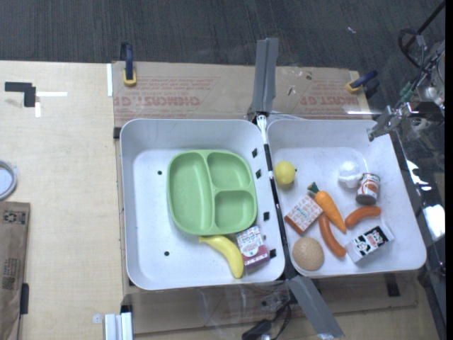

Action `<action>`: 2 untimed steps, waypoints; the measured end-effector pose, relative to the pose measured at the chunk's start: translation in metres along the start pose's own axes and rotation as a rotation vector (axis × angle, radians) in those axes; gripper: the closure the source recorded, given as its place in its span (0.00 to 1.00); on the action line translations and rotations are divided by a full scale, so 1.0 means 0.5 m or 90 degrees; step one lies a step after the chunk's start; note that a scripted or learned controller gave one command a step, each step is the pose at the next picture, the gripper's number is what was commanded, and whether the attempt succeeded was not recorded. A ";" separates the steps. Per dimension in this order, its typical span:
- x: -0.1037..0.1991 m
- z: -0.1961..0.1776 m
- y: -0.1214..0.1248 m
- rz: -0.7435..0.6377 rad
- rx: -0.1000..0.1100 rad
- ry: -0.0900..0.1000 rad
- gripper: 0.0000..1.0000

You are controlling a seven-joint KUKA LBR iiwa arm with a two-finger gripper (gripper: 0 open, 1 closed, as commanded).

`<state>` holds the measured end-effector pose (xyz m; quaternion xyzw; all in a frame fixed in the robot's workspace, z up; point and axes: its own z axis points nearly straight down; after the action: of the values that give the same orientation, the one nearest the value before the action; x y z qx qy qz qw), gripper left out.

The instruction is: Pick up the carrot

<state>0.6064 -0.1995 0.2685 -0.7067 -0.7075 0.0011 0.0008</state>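
Note:
The carrot [330,210] is orange with a small green top and lies slanted in the middle of the right bin [403,190]. It lies between a pink-and-white snack box [304,214] on its left and a reddish sausage [362,215] on its right. A second sausage [331,237] lies just below the carrot's tip. My gripper [396,116] hangs at the far right corner of the right bin, well away from the carrot, with metal parts and cables behind it. Nothing shows in it.
The right bin also holds a lemon [284,173], a white ball [350,173], a small can [368,188], a black-and-white carton [371,242] and a tan ball [308,253]. In the left bin [141,211] are a green divided plate [212,191], a banana [225,253] and a small red box [253,247].

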 end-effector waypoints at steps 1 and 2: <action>0.114 0.276 0.042 0.064 0.001 0.000 0.00; 0.190 0.356 -0.072 0.061 0.001 0.000 0.00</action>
<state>0.5700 -0.1049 0.0908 -0.7395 -0.6731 0.0012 0.0013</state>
